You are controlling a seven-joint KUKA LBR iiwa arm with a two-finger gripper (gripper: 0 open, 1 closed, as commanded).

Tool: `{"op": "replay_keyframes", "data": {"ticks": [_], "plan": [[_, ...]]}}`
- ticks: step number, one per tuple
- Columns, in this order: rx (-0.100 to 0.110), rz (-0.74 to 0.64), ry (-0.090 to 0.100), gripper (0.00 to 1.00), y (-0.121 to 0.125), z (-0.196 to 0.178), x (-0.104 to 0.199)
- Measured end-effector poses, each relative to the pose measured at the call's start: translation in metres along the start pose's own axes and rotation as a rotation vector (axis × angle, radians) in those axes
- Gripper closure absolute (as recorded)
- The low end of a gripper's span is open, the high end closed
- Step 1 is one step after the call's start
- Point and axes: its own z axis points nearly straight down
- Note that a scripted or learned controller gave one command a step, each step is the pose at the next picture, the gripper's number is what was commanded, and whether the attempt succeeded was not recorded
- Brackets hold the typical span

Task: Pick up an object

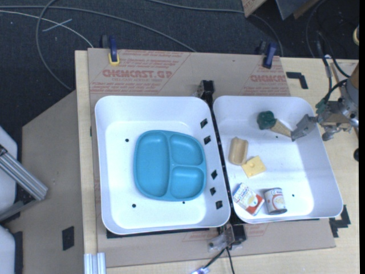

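Down at the near end of the right bin (pixel 319 170) sat a small can (pixel 275 200) with a red label, and just beside it at nine o'clock lay a little red and white packet (pixel 247 198). Further up, a yellow cheese block (pixel 254 166) lay just under a tan bread piece (pixel 238 150). Over in the left bin (pixel 114 158), a blue plate (pixel 169 165) with three parts rested flat in the middle.

At the far end of the right bin lay a green lump (pixel 266 119) next to a tan wedge (pixel 280 129). The gripper (pixel 302 128) came in from three o'clock, low over the bin, with one grey finger pointing at the wedge. I could not tell if its fingers were apart or together, and nothing looked caught in them.

I thought the wedge and the green lump were the closest things to grab. To do it well, the arm needed to sit right over one thing, not both, because they lay so close. It should have gone straight down and squeezed at the middle, so the thing would not slip away.
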Motion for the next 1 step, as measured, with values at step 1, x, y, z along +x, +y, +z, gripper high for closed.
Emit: {"op": "replay_keyframes", "data": {"ticks": [1], "plan": [[-0.014,-0.004,-0.003,0.00,0.0030,-0.0075,0.0007]]}}
